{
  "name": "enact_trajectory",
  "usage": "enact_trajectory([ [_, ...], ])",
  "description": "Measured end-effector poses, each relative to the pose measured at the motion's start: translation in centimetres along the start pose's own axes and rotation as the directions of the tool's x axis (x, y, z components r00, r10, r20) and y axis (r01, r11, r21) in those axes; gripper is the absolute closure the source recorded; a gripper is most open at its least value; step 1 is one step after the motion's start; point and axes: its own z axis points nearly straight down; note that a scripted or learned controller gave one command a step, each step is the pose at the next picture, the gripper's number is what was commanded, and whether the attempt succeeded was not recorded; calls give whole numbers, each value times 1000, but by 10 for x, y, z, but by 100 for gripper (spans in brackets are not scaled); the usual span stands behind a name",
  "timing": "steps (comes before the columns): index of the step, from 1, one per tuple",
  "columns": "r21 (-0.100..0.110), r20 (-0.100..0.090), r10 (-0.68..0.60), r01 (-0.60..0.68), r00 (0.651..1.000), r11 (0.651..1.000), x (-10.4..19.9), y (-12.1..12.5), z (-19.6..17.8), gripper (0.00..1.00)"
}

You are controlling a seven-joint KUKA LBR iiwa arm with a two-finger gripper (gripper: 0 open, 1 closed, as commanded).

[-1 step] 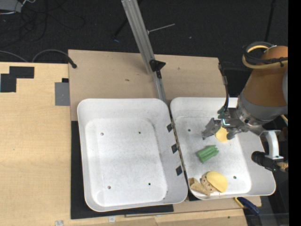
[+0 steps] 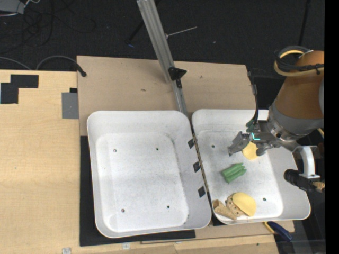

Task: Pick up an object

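Your claw (image 2: 248, 144) stands spread, empty, straddling the yellow piece (image 2: 250, 152) right of centre; it looks light, smooth: pinch its middle.

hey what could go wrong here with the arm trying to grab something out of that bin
The hand sits right at a small yellow piece; a glancing contact might knock it away. The green object lies close below, so a push could shift it. The yellow and tan things crowd the right bin's near rim, awkward to grasp.

Yellow object (image 2: 250, 152) between spread jaws
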Motion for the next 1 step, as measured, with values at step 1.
enact_trajectory([
  [1,7,-1,-2,3,1000,1000,-1,1,64,0],
])
